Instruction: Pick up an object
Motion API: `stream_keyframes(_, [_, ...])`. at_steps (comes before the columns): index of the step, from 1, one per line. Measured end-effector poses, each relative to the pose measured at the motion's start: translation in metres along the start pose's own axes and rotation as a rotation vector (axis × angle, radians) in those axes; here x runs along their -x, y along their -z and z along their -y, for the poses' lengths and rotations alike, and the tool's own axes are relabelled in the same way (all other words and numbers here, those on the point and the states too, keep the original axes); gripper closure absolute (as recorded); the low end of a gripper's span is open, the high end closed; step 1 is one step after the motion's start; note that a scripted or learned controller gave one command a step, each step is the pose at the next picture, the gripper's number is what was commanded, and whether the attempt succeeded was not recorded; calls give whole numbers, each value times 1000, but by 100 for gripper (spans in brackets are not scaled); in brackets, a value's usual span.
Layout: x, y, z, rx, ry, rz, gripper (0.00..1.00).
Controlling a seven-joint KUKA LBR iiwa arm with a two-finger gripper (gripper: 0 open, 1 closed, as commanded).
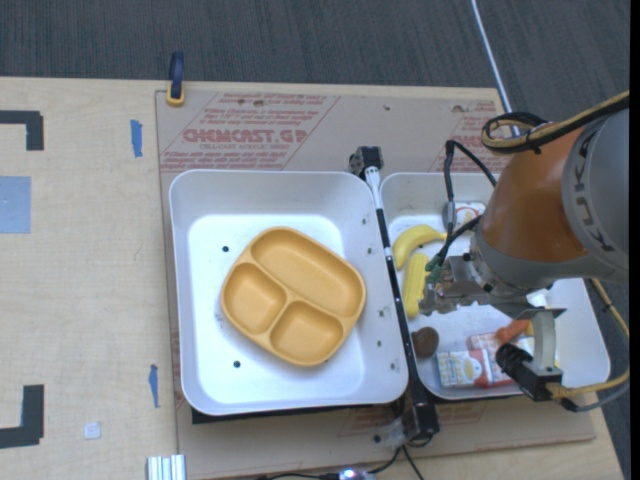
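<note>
A: What sits in the bin on the left side of the frame?

B: The left bin (190, 268), smooth white plastic with rounded corners, holds a yellow-orange divided plate (292, 295). It is a rounded rectangle with three moulded compartments, matte, turned at a slant to the bin's walls.

A: And the bin on the right?

B: The right bin (590, 353) has more in it. Two bananas (413, 258), glossy yellow and curved, lie near its left wall at centre-right of the frame: one arcs from the upper right down to the left, the other has its long axis running almost straight up and down the frame. Below them is a small brown rounded object (425, 341), and to its right a flat printed carton (470, 363), its long axis running left to right.

A: Where is the gripper?

B: The gripper (440, 293) hangs low over the right bin just beside the bananas, under the arm's orange band (530, 208). It is dark metal; whether it is parted or closed I cannot tell, and nothing is visibly held.
</note>
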State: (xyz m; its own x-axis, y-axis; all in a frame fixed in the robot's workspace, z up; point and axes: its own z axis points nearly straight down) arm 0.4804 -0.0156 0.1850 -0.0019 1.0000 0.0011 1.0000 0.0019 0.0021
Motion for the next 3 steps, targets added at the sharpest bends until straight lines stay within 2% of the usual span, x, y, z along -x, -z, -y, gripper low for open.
stream_keyframes(1, [62, 0, 1, 0, -2, 3, 100])
stream_keyframes(2, [62, 0, 1, 0, -2, 2, 0])
stream_keyframes(3, [81, -99, -68, 4, -3, 5, 0])
